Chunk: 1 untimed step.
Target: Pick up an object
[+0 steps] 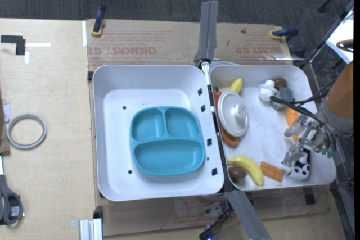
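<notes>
Two bins: we take the right bin point(256, 73) as our landmark.
Gripper point(297, 152): we see it low over the bin's near right corner, fingers spread, nothing between them.
Black-and-white toy point(302, 169): just under the fingertips, by the bin's near wall.
Banana point(248, 167): near wall, left of the toy.
White lid point(233, 113): against the bin's left wall.
Blue plate point(167, 140): in the left bin point(107, 121), beside our landmark.
</notes>
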Tool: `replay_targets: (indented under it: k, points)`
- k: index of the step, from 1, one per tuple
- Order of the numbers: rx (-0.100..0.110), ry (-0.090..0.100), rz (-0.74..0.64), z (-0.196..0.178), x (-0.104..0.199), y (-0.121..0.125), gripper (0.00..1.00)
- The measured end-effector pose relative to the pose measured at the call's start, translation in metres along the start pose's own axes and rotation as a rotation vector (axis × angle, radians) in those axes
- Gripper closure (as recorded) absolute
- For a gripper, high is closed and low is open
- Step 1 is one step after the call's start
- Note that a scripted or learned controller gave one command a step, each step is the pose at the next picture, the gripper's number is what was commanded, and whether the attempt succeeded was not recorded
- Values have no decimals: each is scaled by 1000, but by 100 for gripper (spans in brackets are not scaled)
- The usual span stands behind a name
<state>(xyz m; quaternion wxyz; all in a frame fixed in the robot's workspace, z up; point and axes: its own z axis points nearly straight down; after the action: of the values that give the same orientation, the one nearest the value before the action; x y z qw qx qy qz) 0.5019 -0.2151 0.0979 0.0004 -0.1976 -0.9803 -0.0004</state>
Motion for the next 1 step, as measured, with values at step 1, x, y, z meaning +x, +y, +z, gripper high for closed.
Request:
replay_targets:
  k: [1]
  points:
    - [0, -1, -1, -8, -1, 0, 100]
